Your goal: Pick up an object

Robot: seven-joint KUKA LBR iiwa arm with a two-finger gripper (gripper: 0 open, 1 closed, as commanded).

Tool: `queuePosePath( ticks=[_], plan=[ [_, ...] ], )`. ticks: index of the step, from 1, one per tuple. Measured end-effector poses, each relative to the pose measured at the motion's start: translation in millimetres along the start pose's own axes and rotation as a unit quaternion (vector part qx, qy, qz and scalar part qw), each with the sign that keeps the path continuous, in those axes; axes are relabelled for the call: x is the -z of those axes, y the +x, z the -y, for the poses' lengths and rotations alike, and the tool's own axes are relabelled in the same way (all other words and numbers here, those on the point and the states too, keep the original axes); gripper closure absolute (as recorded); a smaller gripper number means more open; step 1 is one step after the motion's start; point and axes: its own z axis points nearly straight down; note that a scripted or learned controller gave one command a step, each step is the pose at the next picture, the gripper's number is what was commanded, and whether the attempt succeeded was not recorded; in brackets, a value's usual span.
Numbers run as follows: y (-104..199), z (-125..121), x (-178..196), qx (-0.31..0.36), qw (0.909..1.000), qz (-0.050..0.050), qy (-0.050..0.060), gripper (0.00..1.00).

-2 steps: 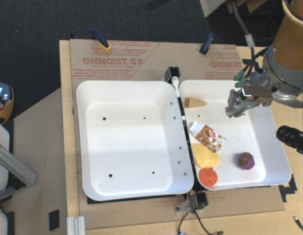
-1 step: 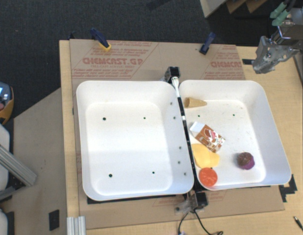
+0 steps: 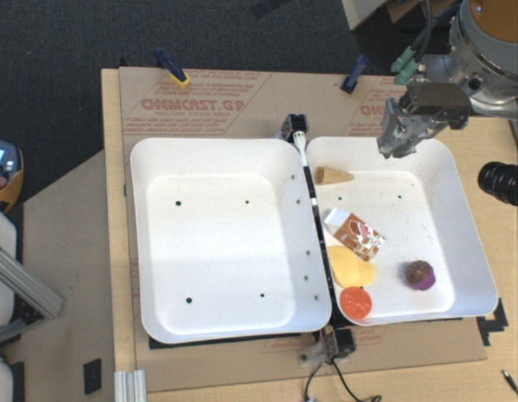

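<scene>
**Tech A:** Because the nearest items sat bunched at the front-left of the right bin (image 3: 468, 216), that was where a pick was most likely to fail. The orange disc (image 3: 355, 302) lay just against the near rim, touching the yellow piece (image 3: 353, 268), and the red-and-white packet (image 3: 354, 234) overlapped that piece's far edge. A descent there could have caught two items at once, or struck the rim or the black divider (image 3: 312, 212) between the bins.

**Tech B:** And the isolated items?

**Tech A:** The purple ball (image 3: 420, 275) rested alone toward the near right, well apart from the cluster. Being round, it would probably have rolled out of an off-centre closure. The tan cone (image 3: 333, 175) lay on its side farther back, near the divider; its taper could have let it slip out.

**Tech B:** Contents of the left bin (image 3: 158, 224)?

**Tech A:** No items were visible in it, just small dark dots on its floor.

**Tech B:** Claw status?

**Tech A:** The claw (image 3: 400, 147) hung over the far edge of the right bin, beyond every item. Whether it was spread or pressed together could not be told from this angle, and nothing was seen between its tips. No object had been selected yet. Both bins rested on the cardboard-covered worktop (image 3: 200, 99), held at the far edge by two blue clamps (image 3: 173, 68).
</scene>
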Motion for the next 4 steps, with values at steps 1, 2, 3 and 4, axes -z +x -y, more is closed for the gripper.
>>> queuePosePath(
  ticks=[1,2,3,4],
  plan=[
    [55.9,-0.8,-56.6,0.000,1.0000,0.000,0.001,1.00],
    [21.6,-1.1,13.8,-0.005,1.0000,0.000,-0.007,1.00],
    [79.8,-0.6,-2.4,0.000,1.0000,0.000,-0.001,1.00],
    [165.5,-0.9,37.8,0.001,1.0000,-0.002,-0.006,1.00]
  ],
)
